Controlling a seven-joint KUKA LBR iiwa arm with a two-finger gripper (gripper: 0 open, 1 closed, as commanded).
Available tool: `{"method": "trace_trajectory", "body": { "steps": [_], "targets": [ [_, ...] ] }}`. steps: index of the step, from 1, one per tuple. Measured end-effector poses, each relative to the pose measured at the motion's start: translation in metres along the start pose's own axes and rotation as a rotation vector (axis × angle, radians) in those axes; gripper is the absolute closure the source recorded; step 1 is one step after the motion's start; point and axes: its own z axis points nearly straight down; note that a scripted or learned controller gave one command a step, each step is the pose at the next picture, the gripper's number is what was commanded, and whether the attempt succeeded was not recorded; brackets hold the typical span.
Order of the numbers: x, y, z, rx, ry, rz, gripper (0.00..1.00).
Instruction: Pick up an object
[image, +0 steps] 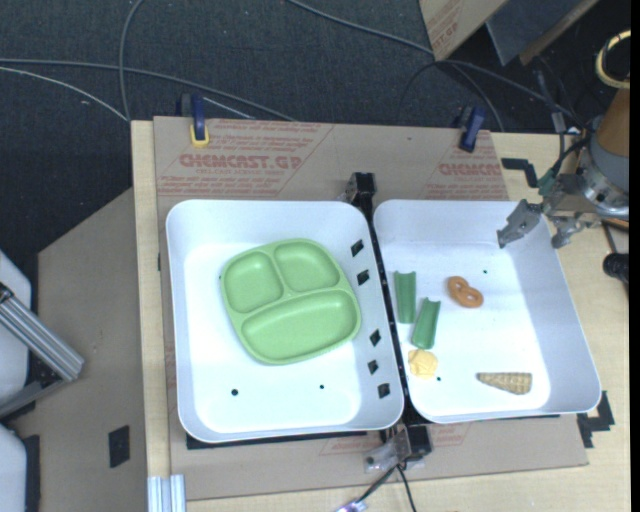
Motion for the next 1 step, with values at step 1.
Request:
{"method": "trace_trajectory", "body": {
  "steps": [1],
  "targets": [
    [0.0007, 0.0030, -0.0086, -0.014, -0.003, -0.003, 0.00]
  ]
}}
